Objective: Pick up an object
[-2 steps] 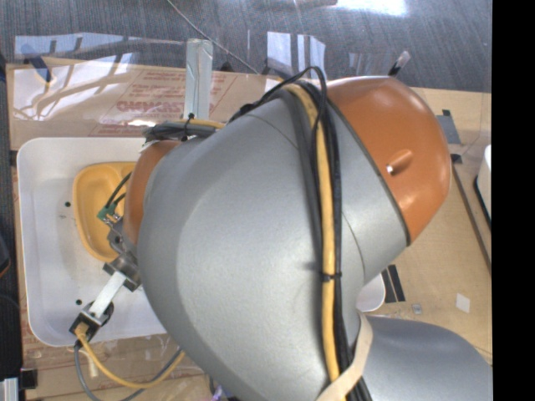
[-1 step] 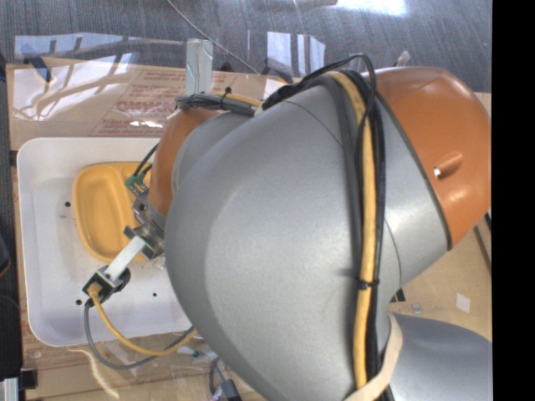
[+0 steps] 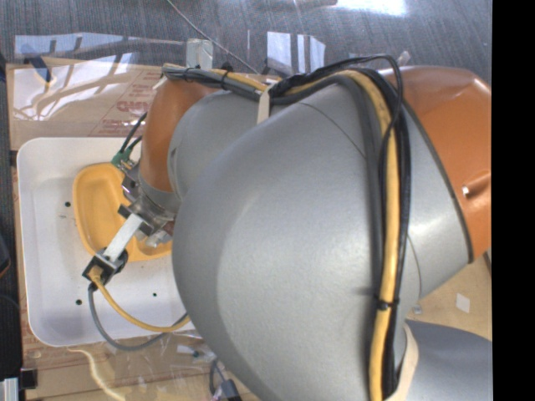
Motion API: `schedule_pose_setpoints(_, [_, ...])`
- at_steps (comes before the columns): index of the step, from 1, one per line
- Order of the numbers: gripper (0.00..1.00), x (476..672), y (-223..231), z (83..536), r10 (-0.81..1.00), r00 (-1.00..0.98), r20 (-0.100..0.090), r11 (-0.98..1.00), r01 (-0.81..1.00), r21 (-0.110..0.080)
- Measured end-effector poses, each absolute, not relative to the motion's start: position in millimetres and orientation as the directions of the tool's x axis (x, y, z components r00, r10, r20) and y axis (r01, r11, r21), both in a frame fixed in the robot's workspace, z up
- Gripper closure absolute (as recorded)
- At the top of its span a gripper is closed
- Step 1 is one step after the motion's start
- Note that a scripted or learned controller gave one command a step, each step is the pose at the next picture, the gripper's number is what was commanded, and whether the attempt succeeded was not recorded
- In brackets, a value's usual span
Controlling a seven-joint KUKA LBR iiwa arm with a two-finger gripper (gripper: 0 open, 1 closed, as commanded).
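At the left, on the brown bench (image 3: 84, 107), a shallow white bin (image 3: 33, 224) with rounded corners, its right part hidden beneath the arm. Inside, a single yellow object (image 3: 96, 199): shallow and dish-like, with a raised rim around an oval hollow. Lies toward the far side of the bin, clear of the left wall, with bare white floor to its left and on its near side. On that bare floor, a few small dark specks, too small to tell whether marks or holes.

Just right of the object's hollow, the tool (image 3: 155, 230), pointing down into the bin from the right. Sits over the right part of the yellow object and hides that edge; touching it or just above it, cannot tell. Open or closed, cannot tell either, since hidden under the wrist.

Directly above the tool, the orange band (image 3: 163, 132) of the wrist. Further right, the grey arm (image 3: 301, 257), very close to the camera, spreading across the middle and right and covering the bench there. Along its upper surface, a black and yellow cable bundle (image 3: 389, 182), running from the far side to the near side.
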State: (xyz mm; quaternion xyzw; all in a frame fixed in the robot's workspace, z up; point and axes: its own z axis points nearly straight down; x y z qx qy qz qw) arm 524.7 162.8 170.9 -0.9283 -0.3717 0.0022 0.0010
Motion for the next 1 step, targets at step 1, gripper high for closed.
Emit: schedule_pose_setpoints(1, [1.0, 535.4, 217.9, 158.6, 0.453, 0.892, -0.002, -0.892, 0.453, 0.0])
